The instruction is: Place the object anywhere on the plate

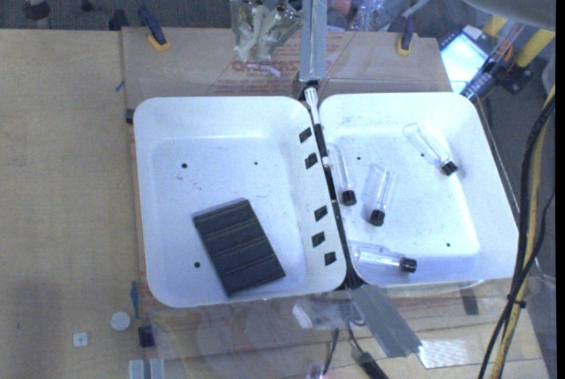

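The gripper (265, 24) hangs above the bins' far edge; we cannot tell its state. Clear plastic vials with black caps (378, 194) lie in the right white bin (494, 192); the dark ribbed rectangular plate (238, 246) lies left. We judge a centred, vertical descent best.

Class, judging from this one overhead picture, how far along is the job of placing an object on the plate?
Nothing looks done yet: the dark ribbed plate in the left bin bears nothing. Four clear tubes with black caps lie in the right bin. Nothing looks in hand: the gripper hangs beyond the bins' far edge, apparently carrying nothing. Picking a tube and placing it are both left.
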`<state>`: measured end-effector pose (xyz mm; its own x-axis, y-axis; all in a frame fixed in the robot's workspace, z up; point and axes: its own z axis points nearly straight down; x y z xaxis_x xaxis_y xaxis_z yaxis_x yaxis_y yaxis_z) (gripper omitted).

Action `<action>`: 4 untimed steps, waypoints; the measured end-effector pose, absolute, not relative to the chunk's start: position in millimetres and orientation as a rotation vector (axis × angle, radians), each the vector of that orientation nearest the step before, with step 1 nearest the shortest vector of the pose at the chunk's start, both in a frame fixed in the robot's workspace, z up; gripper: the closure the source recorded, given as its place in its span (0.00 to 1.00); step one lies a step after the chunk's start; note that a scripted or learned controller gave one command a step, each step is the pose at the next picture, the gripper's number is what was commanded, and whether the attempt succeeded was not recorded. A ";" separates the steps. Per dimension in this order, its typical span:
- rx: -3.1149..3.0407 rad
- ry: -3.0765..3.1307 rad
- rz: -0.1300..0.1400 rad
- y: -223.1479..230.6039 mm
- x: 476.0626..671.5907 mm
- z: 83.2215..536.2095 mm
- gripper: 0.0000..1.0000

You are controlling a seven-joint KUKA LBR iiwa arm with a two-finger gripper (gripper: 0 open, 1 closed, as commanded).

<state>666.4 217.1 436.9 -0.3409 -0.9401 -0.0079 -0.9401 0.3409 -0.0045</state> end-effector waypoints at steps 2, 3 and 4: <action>-2.608 1.736 0.000 218.9 666.4 436.0 1.00; -2.937 1.092 -0.001 226.4 666.2 435.6 1.00; -3.052 0.713 -0.002 226.1 666.3 435.5 1.00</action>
